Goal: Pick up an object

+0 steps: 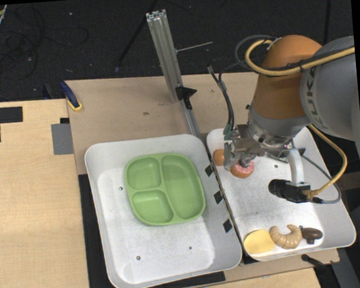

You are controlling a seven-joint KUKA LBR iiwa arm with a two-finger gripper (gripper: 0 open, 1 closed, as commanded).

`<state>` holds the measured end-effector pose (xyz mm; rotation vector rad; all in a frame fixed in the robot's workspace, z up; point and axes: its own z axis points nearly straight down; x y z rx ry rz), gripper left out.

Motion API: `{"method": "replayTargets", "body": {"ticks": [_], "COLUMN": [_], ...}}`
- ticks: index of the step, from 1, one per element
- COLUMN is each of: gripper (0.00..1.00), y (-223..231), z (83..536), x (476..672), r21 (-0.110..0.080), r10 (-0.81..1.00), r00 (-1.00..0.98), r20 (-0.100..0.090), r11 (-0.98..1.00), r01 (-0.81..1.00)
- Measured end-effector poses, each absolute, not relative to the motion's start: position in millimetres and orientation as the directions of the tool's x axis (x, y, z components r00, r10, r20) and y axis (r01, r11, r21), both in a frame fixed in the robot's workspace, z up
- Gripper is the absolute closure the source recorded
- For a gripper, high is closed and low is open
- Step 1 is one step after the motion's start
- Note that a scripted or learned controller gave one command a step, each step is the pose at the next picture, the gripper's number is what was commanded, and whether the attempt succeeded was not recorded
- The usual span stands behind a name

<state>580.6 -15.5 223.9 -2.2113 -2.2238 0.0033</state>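
Camera view: the hand [240,160] sits low over a pink object [243,169] in the right bin [338,233]; its grip state I cannot tell, so the lift remains undone.

Loose objects in the right bin [337,220]

A pink round piece [243,169] lies near the bin's far left corner, an orange one [219,157] just left of it. At the near edge, a yellow disc [259,242] touches a tan curled piece [286,236] and a brown one [312,233].

A pale wooden bench [27,185] lies below dark floor [64,37] strewn with cables [8,36].
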Motion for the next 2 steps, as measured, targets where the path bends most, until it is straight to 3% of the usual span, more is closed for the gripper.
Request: {"method": "replayTargets", "body": {"ticks": [2], "gripper": [1.0], "y": [73], "z": [227], "x": [530.7], "r21": [-0.006], "r10": [1.0], "r00": [-0.005], "r20": [0.002], "r11": [0.005], "r01": [1.0]}}
